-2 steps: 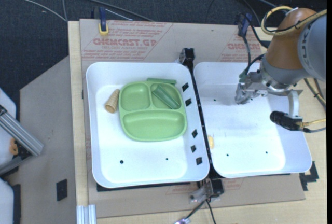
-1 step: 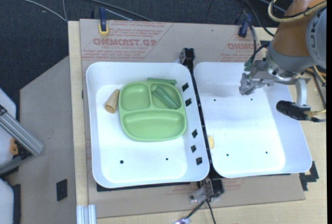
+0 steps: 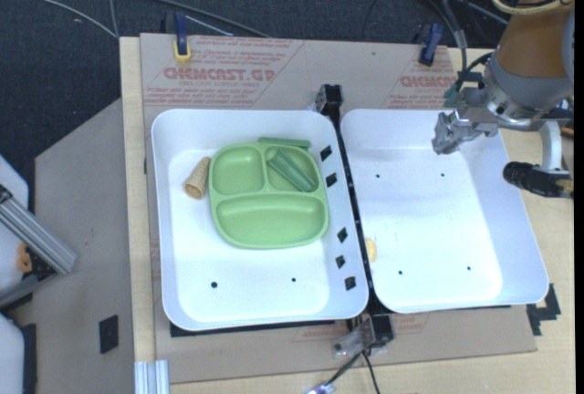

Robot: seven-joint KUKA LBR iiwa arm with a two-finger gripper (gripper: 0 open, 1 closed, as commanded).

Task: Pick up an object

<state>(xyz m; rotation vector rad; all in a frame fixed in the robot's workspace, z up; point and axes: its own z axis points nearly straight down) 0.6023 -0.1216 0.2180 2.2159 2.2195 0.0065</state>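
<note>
"CHEMCAST GP" is printed in red on the brown board [image 3: 274, 55] under the bins, far left and again far right.

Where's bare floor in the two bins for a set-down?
Right bin: floor bare from the divider to its right wall, below the gripper at its top edge; small yellow bit at its left rim. Left bin: a bare strip along the front, below the green tray. Crowded: tray, cone and green piece fill its middle.

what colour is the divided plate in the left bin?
Light green. The divided plate shows clearly in the camera view, sitting in the left bin.
</note>
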